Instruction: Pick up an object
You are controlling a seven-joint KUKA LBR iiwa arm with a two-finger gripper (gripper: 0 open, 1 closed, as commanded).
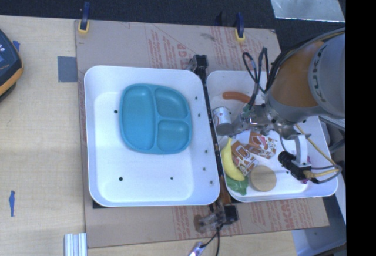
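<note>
The right bin point(320, 190) holds several objects: an orange sausage point(236, 96) at the back, a silver can point(222, 119) at the left wall, a yellow banana point(230, 162), a red-and-white patterned packet point(254, 149), a tan round disc point(262, 178) and a green piece point(236, 186) at the front. My gripper point(251, 121) hangs low over the middle of this bin, just right of the can and above the packet. The grey arm with its orange band point(296, 81) hides the bin's back right part.
In the left bin point(106, 184) lies a blue divided plate point(155, 118). Cables point(311, 169) loop over the right bin's right side. Blue clamps point(239, 24) pin the cardboard at the back. A dark device point(7, 61) sits at the far left edge.
</note>
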